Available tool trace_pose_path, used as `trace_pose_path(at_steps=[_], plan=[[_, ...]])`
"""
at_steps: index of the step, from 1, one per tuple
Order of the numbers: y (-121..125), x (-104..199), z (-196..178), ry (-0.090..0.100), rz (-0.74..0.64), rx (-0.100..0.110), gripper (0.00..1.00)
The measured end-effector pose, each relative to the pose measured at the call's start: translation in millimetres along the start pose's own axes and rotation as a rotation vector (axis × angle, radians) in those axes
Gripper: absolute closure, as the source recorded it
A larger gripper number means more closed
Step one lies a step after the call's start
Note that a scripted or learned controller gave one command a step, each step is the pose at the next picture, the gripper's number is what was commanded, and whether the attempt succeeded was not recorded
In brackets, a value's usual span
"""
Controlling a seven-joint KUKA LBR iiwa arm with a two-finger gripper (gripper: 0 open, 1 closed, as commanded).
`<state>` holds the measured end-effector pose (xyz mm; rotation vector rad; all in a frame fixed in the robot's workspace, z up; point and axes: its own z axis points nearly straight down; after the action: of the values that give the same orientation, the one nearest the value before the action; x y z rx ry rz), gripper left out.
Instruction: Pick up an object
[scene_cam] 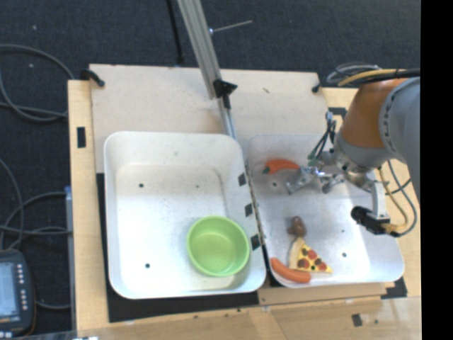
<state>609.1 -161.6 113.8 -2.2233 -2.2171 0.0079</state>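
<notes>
Fingers (296, 184), state unclear, sit just right of the orange carrot (282, 166), apparently apart.

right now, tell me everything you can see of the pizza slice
The pizza slice is a small toy wedge, yellow with red round spots, plastic-looking. It lies flat near the front edge of the right bin, its tip pointing toward the brown piece just behind it. The orange-red sausage lies along its front left edge.

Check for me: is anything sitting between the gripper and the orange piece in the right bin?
Nothing visible. The gripper hangs over the right bin, and the orange piece lies just up and left of it with bare bin floor between. The brown piece and pizza slice lie nearer the camera, off that line.
</notes>
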Motion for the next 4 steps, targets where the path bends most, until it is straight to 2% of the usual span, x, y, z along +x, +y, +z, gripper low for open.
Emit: trace_pose_path(at_steps=[1, 2, 3, 4], plan=[[2, 0, -15, 0.001, 0.003, -0.009, 1.00], [13, 3, -73, 0.002, -0.006, -0.013, 1.00], [14, 2, -99, 0.002, -0.006, -0.010, 1.00], [-6, 54, -114, 0.005, -0.010, -0.007, 1.00]])
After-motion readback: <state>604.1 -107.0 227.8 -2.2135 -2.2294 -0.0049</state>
